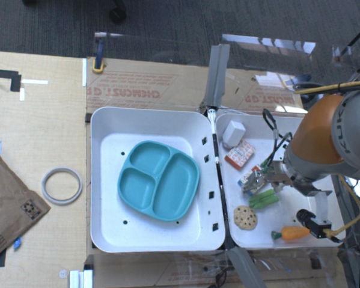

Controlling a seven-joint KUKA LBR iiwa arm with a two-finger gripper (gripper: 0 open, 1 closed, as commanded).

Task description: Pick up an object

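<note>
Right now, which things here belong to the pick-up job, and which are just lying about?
Job:
end effector in the right bin
green toy vegetable
cookie
toy carrot
red-and-white packet
white block

Lying about:
teal divided plate in the left bin
tape ring
cardboard box

One fixed overhead camera, slanted down over both white bins.

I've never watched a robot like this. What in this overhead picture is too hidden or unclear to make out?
- Gripper: small and jumbled against the green object below; whether it holds anything is unclear.
- Right bin: its far right side is covered by the arm.
- Small box: its print is too small to read.
- Brown cardboard: cut off by the left edge.
</note>
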